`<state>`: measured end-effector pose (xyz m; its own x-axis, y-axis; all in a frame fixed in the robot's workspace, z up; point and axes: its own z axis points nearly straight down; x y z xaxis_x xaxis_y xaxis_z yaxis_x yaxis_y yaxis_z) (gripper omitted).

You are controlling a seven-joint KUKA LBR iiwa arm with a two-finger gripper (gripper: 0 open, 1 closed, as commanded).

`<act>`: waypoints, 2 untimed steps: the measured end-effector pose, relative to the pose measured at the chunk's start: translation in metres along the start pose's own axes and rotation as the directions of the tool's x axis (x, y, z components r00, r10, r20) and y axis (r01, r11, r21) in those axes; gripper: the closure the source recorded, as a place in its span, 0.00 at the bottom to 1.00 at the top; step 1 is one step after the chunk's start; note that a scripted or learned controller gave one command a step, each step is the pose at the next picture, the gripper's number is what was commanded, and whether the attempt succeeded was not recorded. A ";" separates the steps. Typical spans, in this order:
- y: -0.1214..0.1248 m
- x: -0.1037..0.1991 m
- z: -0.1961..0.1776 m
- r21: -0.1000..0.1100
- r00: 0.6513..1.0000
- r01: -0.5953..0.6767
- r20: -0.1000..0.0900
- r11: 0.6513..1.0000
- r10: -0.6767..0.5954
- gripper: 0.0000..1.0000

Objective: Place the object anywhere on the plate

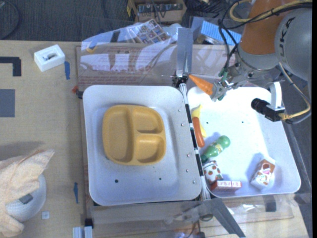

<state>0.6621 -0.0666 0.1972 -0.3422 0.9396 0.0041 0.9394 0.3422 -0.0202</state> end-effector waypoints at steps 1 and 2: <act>-0.035 0.076 0.013 -0.021 0.999 0.044 0.005 0.999 -0.044 1.00; -0.035 0.075 0.013 -0.021 0.999 0.043 0.006 0.999 -0.043 0.00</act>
